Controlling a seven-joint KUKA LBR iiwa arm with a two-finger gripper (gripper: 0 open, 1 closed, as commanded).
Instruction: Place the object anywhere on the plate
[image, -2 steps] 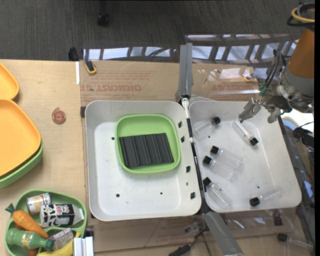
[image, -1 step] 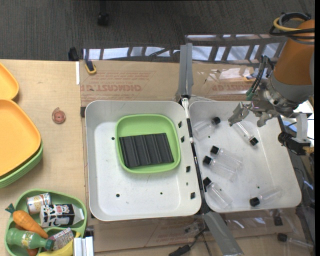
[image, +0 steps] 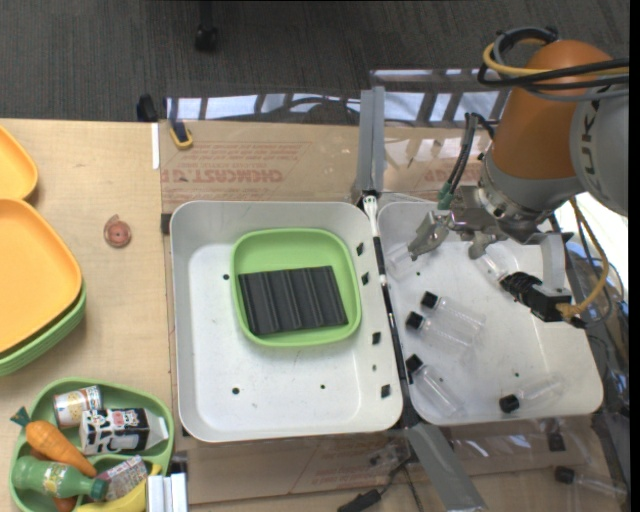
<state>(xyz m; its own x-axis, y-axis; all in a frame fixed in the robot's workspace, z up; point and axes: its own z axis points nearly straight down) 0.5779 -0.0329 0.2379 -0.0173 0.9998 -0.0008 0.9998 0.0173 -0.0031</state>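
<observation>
A green square plate (image: 292, 243) lies in the left bin (image: 205, 370), toward its upper middle. A dark grey ribbed rectangular object (image: 293, 300) rests flat on the plate and covers most of its floor. My gripper (image: 432, 234) hangs under the orange-banded wrist over the upper left part of the right bin (image: 560, 370), to the right of the plate and apart from the ribbed object. It hovers a little above several clear vials with black caps, such as one vial (image: 445, 312) near the bin's middle left.
More clear vials lie at the right bin's lower left (image: 430, 385) and lower right (image: 525, 398). A black cable fitting (image: 530, 292) hangs off the arm. Orange and green plates (image: 35, 280) and a bowl of toy food (image: 90, 440) sit on the wooden table at left.
</observation>
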